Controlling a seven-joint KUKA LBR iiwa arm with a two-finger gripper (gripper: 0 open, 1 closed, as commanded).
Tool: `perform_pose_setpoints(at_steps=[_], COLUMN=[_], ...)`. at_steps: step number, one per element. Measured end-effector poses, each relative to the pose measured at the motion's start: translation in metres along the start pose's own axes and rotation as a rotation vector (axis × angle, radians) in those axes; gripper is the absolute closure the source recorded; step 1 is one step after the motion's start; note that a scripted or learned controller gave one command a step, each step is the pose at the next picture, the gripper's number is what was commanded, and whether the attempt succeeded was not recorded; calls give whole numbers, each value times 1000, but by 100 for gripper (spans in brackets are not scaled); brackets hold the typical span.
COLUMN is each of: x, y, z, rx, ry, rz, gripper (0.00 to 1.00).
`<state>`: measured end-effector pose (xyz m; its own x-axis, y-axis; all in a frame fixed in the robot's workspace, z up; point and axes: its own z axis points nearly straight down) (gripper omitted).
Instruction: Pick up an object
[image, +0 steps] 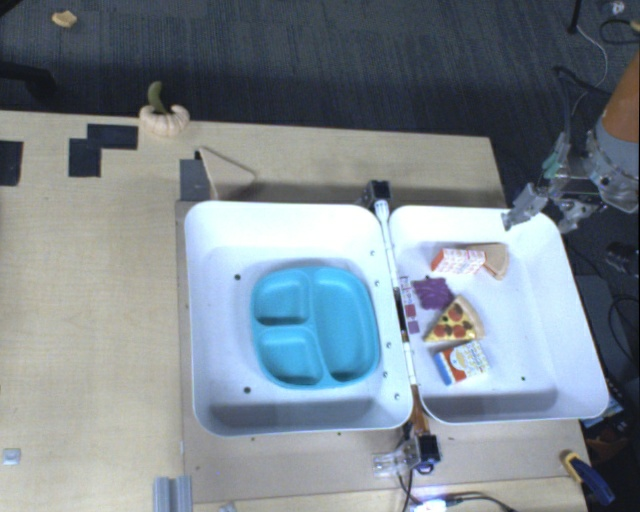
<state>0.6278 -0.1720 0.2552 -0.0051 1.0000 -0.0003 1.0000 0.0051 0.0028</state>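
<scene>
- Bench (90, 300): pale wood, takes up most of the view; dark carpet along the top and right.
- Left bin (215, 330): white, shallow, holds a blue divided tray (315, 325) w/ three compartments, sitting about centre. Nothing lies in the tray.
- Right bin (560, 330): white, butts against the left bin along a shared centre rail. All the small items sit in its left half; right half and front strip are bare floor.
- Arm (615, 150): comes in at upper right, grey w/ orange showing at the frame edge. Gripper (522, 210) hangs just over the right bin's back-right rim, well apart from the items.
- Claw state: too small and blurred to judge; can't tell how far open it stands. Nothing visible between its tips.
- Items in right bin, back to front: red-and-white packet (460, 262) touching a tan wedge (494, 261), poss. bread; purple piece (432, 292) near the rail; pizza slice (456, 321) just below it; small carton (463, 360), blue, orange and white, touching the slice's lower edge.
- Items are bunched close; the packet w/ wedge sits nearest the gripper.
- Off-bin: small pale gourd (163, 118) at the bench's back edge, black marks at top left.
</scene>
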Motion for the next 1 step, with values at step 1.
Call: perform_pose_setpoints(at_steps=[1], x=[-32], y=[-2], z=[133], rx=[-2], ry=[-1], rz=[0], gripper=[0])
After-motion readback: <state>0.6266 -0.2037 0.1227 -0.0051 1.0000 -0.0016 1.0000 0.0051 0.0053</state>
